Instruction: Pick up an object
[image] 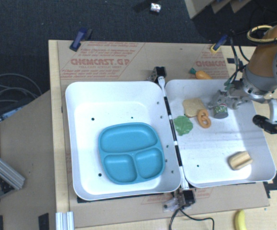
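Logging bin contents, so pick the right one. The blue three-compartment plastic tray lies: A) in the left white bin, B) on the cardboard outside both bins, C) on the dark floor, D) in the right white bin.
A: the blue three-compartment plastic tray rests on the floor of the left white bin, across the divider from the small items.

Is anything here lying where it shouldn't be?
Yes: a small orange carrot-like toy lies on the brown board outside the right bin, behind its far rim, and a yellow banana-like piece sits at the bench's near edge. The blue tray sits slightly askew.
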Controlling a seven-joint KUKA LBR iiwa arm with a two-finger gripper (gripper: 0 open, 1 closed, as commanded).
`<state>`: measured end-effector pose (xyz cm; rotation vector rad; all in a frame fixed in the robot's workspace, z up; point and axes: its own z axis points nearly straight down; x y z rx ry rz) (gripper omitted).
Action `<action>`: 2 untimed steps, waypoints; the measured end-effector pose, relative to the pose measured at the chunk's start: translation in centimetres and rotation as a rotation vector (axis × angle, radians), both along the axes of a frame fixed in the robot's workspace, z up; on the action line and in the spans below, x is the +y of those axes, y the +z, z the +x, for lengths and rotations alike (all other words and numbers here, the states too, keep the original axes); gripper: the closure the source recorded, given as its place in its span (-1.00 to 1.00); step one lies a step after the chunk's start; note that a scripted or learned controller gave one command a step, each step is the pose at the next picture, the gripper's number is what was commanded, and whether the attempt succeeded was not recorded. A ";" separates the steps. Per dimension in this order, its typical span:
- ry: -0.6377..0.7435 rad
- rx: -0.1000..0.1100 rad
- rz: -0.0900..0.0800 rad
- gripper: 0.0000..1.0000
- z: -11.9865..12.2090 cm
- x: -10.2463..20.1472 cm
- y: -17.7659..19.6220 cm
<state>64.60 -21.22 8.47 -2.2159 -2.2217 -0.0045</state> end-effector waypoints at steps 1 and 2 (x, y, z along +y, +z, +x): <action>0.001 -0.002 -0.004 1.00 0.1 -0.1 1.1; -0.001 0.001 -0.003 1.00 -3.2 7.9 1.9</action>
